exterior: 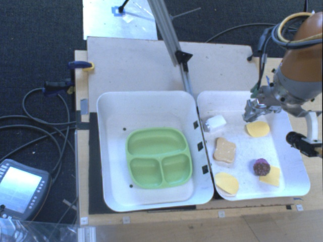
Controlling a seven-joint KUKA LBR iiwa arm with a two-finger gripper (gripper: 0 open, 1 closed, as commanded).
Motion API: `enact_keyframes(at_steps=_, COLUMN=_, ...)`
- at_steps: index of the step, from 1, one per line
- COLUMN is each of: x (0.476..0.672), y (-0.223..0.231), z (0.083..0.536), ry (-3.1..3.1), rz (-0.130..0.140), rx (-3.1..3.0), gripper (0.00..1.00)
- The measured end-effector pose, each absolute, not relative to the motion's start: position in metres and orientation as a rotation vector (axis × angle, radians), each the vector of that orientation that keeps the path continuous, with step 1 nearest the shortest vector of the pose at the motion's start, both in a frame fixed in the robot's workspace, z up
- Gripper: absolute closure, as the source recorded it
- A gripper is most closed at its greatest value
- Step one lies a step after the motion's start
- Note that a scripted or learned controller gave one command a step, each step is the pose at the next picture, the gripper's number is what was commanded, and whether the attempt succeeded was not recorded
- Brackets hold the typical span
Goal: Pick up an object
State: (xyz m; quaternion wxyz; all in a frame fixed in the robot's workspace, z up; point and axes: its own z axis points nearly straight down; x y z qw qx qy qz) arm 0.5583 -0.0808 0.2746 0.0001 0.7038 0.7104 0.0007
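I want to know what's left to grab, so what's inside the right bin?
Inside the right bin: a white block, toast slice, round yellow piece, yellow oval, dark ball and yellow wedge. The arm covers its far right corner.

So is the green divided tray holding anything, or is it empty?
Empty. The green tray lies flat in the left bin, and all three of its compartments show bare green. The food pieces lie in the right bin.

My arm [303, 59] is grey with a broad orange band above the wrist, and black and yellow cables loop over it. Below sits my metallic gripper [251, 113] (small, silvery, blocky), a black fitting behind.
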Motion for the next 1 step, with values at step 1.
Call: enact_keyframes(at_steps=1, x=0.5561, y=-0.0221, z=0.2697, ry=2.234, rz=0.004, rx=2.209, gripper=1.00)
